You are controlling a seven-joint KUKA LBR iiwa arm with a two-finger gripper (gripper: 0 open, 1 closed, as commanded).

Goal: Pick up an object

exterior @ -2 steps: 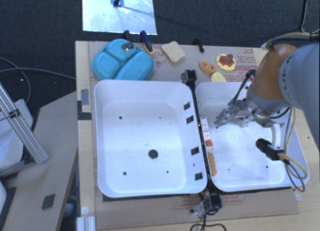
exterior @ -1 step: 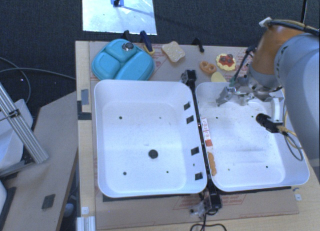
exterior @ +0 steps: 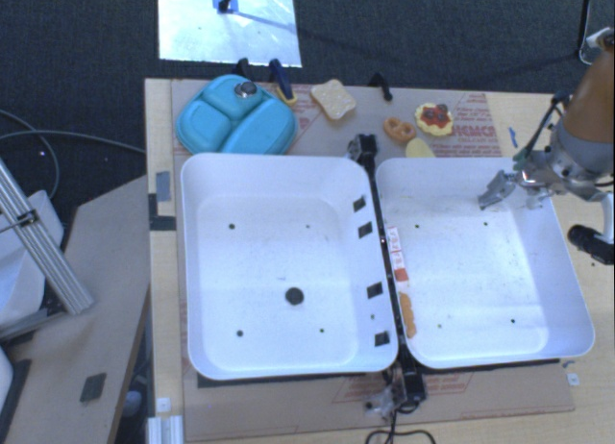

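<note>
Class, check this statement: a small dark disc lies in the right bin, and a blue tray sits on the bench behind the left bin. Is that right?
Not quite. The camera view shows the dark disc lying in the left bin, not the right bin. The rest holds: the blue tray sits on the bench behind the left bin.

1 fixed camera looks down from above at a slant, taking in the whole worktop from a middling height. It faces the 2 white bins side by side: the left bin sits near the frame's centre, the right bin reaches toward the right edge. The worktop's far edge lies toward the top of the frame, with dark carpet beyond it. The arm enters from the right side of the view.
</note>
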